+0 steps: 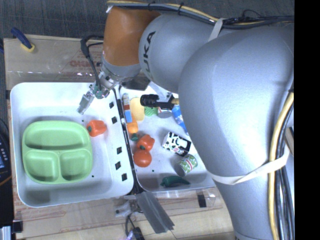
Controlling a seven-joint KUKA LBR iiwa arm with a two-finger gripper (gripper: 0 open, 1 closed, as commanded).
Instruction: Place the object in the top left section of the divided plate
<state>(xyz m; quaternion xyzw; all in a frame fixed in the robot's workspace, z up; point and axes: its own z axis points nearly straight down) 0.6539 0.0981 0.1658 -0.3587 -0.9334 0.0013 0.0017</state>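
Not done yet. Gripper [86, 102] hovers over the left bin [30, 96], up and right of the green plate [57, 151]; can't tell its state, and nothing is visibly held. Likely target, an orange pepper [97, 128], lies on the bin floor touching the plate's right rim, outside every section. All plate sections look empty. Pick and place remain.
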